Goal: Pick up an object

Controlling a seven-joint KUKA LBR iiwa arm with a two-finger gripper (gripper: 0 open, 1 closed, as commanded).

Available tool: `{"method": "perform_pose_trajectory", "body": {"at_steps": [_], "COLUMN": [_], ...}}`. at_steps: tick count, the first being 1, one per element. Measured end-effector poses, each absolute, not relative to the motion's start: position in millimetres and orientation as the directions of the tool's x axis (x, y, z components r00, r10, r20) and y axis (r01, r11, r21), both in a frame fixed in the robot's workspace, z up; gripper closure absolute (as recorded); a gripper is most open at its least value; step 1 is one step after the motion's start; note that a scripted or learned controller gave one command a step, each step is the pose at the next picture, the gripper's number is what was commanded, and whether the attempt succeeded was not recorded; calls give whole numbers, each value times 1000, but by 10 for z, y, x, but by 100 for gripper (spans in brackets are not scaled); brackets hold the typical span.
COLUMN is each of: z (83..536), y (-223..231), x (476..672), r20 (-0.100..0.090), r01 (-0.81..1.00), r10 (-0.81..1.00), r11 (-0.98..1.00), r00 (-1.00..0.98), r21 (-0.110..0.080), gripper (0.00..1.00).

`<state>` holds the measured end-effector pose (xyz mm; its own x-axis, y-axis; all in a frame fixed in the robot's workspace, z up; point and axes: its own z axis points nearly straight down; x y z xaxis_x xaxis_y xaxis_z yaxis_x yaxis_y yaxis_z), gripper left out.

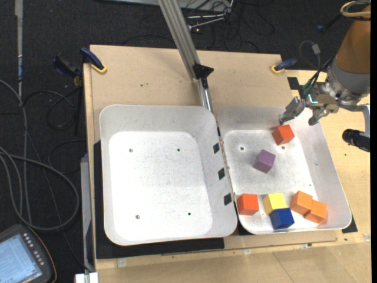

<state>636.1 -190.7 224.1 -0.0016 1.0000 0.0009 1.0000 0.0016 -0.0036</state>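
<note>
My gripper (303, 115) hangs over the back right corner of the right bin (330, 170), its two fingers spread open with nothing between them. An orange cube (283, 134) lies just below and to the left of the fingertips, apart from them. A purple cube (264, 160) sits near the bin's middle. Along the front of the bin lie an orange cube (248, 203), a yellow cube (274, 202), a blue cube (282, 218) and two orange blocks (310, 206) touching each other.
The left bin (118, 158) stands beside the right one on the wooden bench. A slanted metal pole (179, 28) crosses the back and ends near the bins' shared edge. Blue-and-yellow clamps (94, 61) sit at the bench's back corners.
</note>
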Motion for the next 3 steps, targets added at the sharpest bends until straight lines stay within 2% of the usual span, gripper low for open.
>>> {"method": "perform_pose_trajectory", "body": {"at_steps": [1, 2, 3], "z": [2264, 1838, 1241], "y": [-1906, -1900, -1904], "x": [6370, 6375, 6432], "r20": [-1, 0, -4], "r01": [1000, 1000, 1000], "r10": [1000, 1000, 1000], "r11": [3, 1, 3], "r00": [-3, -1, -3], "r21": [0, -3, 3], "gripper": [0, 0, 0]}}
